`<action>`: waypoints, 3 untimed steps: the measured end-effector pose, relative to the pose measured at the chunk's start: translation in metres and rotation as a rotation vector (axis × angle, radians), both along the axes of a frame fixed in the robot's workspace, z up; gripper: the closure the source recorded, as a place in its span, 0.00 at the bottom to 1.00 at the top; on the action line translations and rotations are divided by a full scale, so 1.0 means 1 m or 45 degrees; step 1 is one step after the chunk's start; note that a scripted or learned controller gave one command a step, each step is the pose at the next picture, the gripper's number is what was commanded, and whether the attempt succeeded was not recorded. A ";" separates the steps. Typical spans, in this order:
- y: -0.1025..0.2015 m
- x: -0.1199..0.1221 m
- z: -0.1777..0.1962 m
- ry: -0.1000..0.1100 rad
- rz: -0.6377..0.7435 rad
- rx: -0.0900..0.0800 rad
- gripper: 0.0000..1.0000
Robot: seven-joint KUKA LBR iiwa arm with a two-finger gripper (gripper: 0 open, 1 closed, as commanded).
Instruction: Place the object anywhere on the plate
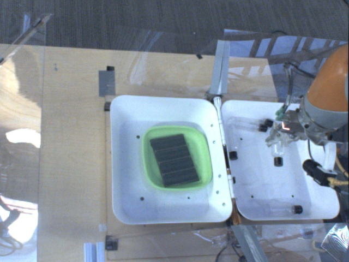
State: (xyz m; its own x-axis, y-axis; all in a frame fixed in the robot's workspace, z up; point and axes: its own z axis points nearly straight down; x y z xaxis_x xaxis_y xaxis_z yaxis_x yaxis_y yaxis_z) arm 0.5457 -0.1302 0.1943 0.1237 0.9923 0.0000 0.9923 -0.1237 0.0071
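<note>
Pincer (278, 141) hangs over my right bin (256, 201), near the bench's right edge; grip unreadable. Dark ridged block (174, 160) lies on the green plate (150, 168), left bin (125, 162).

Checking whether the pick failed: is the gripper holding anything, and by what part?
Cannot be told. The gripper is over the right bin; the dark object already lies on the green plate.

Dark ridged object (174, 160) on green plate (150, 162).
</note>
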 end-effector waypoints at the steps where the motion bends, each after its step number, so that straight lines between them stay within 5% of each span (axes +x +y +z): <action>1: 0.052 -0.058 -0.010 0.004 0.169 0.001 1.00; 2: 0.115 -0.026 -0.009 0.001 0.193 0.001 1.00; 3: 0.115 -0.026 -0.009 0.001 0.192 0.001 0.00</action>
